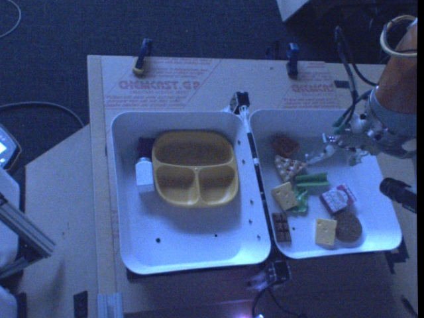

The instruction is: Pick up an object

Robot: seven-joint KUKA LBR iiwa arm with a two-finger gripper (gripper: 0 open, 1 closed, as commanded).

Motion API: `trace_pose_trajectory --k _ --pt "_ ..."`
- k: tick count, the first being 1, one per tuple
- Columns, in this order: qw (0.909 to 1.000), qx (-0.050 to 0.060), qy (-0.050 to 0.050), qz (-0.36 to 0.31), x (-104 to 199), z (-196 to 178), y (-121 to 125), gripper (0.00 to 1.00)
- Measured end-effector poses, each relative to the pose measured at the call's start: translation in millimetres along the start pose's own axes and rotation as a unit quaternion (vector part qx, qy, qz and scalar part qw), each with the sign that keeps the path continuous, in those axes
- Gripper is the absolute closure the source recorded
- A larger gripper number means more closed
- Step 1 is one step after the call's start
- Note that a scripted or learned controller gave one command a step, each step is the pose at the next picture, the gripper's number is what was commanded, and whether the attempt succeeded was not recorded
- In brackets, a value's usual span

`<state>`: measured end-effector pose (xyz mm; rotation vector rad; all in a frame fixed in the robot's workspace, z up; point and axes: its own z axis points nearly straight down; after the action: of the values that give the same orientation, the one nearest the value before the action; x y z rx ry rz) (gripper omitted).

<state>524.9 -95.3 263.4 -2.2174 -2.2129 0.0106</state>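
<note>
Dim blue light over both bins. We take the yellow divided tray [195, 166] in the left bin [126, 197] as our landmark.

The toy food lies in the right bin [387, 227], all of it right of the tray: a brown round piece [285, 144] at the top, a pizza slice [289, 166] under it, green bean pods [311, 179] beside that, a cheese block [284, 195], a chocolate bar [281, 226] at the bin's near-left corner, a second cheese square [325, 231], a dark round cookie [348, 228] and a pink-red packet [336, 199]. A small white bottle [144, 173] stands touching the tray's left edge.

The gripper [331, 148] hangs over the right bin's far part, further right of the tray than the pizza slice. We cannot tell whether it is released or clenched; nothing is seen between its tips.

We judge the nearest candidates to be the pizza slice and the bean pods, lying tray-ward and toward the near side from the gripper. The pods' long axis runs left to right, so a grasp across them would suit
</note>
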Motion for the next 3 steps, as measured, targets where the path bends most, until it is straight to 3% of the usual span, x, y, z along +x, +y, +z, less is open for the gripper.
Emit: trace_pose_trajectory --k 1,3 --pt "1.0 -0.006 -0.001 -0.001 0.0 -5.6 2.0 0.0" --pt "1.0 -0.002 0.0 0.0 -8.6 87.0 -0.2 0.0"
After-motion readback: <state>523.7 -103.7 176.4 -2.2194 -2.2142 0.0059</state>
